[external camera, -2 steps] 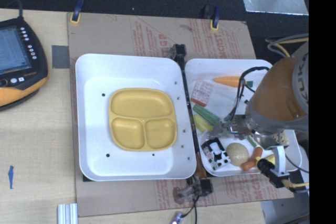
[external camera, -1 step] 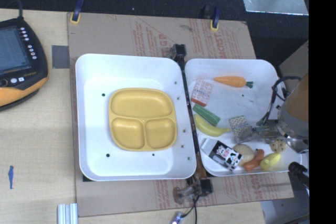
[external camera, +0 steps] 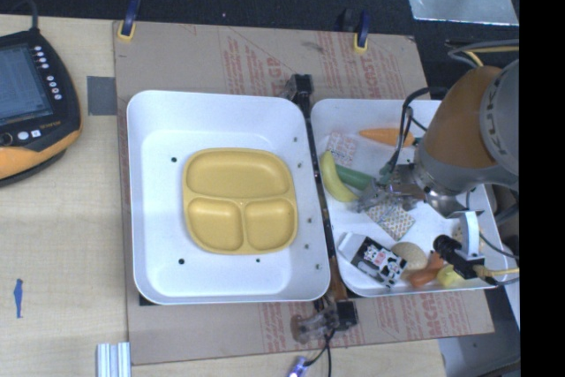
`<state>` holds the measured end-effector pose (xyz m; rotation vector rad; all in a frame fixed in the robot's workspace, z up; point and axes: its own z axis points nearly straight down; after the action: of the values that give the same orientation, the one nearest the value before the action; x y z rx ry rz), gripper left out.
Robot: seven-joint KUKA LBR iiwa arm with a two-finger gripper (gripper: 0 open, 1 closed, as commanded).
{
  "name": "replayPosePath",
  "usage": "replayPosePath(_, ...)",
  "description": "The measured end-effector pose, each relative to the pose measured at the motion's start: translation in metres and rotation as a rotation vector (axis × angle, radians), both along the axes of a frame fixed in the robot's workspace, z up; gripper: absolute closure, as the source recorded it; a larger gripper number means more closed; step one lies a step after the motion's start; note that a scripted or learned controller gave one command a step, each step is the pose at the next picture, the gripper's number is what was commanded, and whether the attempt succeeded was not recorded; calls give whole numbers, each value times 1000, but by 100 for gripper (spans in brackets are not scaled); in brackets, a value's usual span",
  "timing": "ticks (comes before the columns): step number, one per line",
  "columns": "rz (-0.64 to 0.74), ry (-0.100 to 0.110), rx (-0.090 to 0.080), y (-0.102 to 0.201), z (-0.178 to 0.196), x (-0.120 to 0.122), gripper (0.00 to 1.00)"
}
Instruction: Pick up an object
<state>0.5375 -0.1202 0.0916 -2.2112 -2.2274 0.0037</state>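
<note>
With the two-finger gripper [external camera: 386, 186] low in the right white bin [external camera: 346, 274], finger state indeterminate, centre it over the yellow plastic banana [external camera: 333, 178] beside the green item [external camera: 356, 177] before closing.

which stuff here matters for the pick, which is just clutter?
Job-relevant:
- end effector, low in the right bin
- candidates there: banana, carrot, green piece, checkered packet, black-and-white box

Just lying about:
- left bin with the yellow divided plate
- teach pendant
- cardboard sheet, clamps
</note>
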Motion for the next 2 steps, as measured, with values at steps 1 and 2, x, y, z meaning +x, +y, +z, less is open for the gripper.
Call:
replayPosePath(1, -4, -1, 1, 25, 0, 58, 0)
replayPosePath(2, -6, 2, 2, 20, 0, 53, 0)
